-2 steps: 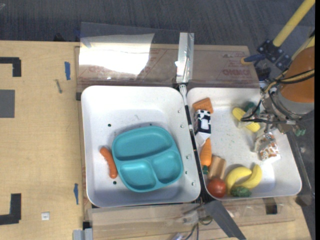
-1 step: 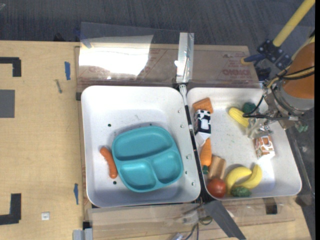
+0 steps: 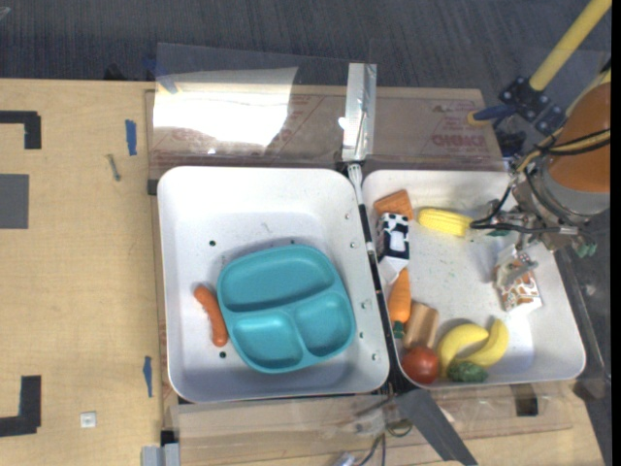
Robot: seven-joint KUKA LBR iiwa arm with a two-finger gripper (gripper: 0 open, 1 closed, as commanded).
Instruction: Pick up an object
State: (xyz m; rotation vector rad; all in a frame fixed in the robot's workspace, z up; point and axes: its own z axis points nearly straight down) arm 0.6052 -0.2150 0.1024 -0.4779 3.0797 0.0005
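Note:
The right bin holds several toy foods. A yellow corn cob lies near the top, with a black-and-white patterned piece and an orange wedge at the bin's left wall. A carrot, a brown block, a red tomato, a banana and a green piece crowd the front. A small white packet with orange print lies at the right. My gripper hangs just above that packet, under the orange-banded wrist. Cables hide its tip.
The left bin holds a teal divided plate and an orange-red sausage beside it. A clear plastic sheet and a metal divider stand behind the bins. A yellow pole crosses the top right.

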